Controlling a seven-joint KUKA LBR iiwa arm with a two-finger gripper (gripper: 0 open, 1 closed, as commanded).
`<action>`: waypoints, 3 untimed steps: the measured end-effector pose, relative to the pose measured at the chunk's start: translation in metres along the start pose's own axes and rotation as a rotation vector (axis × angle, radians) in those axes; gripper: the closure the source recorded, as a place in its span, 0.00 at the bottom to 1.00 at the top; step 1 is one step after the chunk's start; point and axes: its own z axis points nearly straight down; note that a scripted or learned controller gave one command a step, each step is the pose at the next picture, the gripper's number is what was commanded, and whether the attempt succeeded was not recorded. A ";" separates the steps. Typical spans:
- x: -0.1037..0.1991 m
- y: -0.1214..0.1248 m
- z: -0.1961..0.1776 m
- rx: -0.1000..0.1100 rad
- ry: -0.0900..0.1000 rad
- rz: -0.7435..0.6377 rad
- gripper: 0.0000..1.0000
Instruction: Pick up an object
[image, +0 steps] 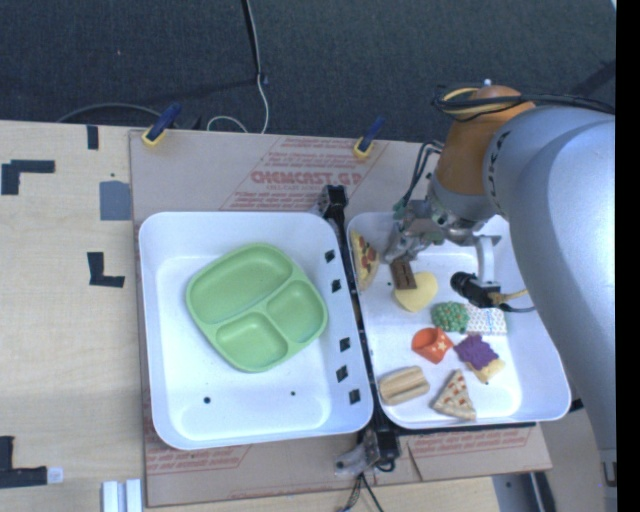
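The right bin (540, 385) holds several toy foods. A yellow piece (417, 293) lies near its middle, with a small brown piece (403, 275) just above it. My gripper (405, 252) hangs low over the bin's upper left part, directly above the brown and yellow pieces. A pizza slice (366, 258) leans by the bin's left wall. Lower down lie a green broccoli (450, 316), a white patterned piece (488, 322), a red pepper (432, 345), a purple piece (477, 352), a bread roll (403, 384) and a second pizza wedge (455, 397).
The left bin (170, 410) holds a green divided plate (257, 307). A black divider (343, 300) runs between the bins. The grey arm (560, 220) covers the right bin's upper right. Two clamps (158, 128) hold the cardboard at the back.
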 end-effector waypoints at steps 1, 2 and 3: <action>0.001 0.000 0.000 0.000 -0.001 0.001 0.00; -0.007 -0.053 -0.002 -0.007 0.002 0.001 0.00; 0.002 -0.092 -0.002 -0.010 0.000 0.001 0.00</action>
